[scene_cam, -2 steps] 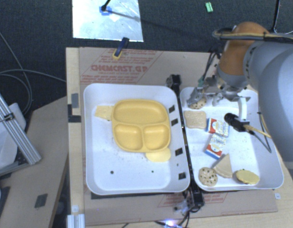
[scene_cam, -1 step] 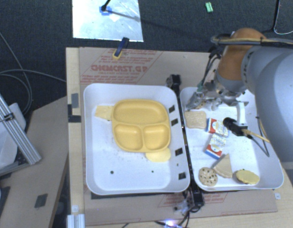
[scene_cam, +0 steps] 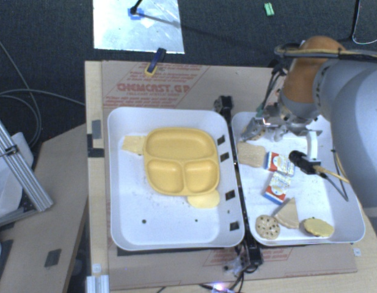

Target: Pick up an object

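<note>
Evenly and brightly lit from above, with soft, short shadows. Strong glare on the foil sheet (scene_cam: 138, 16) at far left; white bins (scene_cam: 121, 182) nearly washed out. Slightly soft overall; grey arm (scene_cam: 353, 102) at right blurred, close to the lens.
</note>
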Tool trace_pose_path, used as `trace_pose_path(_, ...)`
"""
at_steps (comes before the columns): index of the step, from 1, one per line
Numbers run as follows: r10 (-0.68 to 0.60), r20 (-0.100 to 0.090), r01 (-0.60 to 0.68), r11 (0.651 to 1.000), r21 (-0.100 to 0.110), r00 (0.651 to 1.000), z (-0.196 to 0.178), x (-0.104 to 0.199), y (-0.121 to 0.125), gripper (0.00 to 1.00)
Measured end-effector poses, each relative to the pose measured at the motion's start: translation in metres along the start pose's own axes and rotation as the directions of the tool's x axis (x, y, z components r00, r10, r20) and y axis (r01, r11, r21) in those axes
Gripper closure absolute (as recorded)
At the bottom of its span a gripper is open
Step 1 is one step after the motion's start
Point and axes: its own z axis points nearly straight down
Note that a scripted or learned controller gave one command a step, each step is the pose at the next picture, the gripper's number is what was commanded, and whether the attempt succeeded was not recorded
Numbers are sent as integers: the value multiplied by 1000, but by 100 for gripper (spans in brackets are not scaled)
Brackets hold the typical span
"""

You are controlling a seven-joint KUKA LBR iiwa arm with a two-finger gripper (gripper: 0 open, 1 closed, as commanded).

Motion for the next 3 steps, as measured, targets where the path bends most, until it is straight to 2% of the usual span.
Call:
trace_pose_path(1,1,1,-1,1000,-1,1000,0,-18,0,0)
trace_pose_path(2,0,1,0,1000,3,1000,-2,-16,-36,0)
trace_pose_path(3,-6,-1,6,1000,0,1000,1,10,1,0)
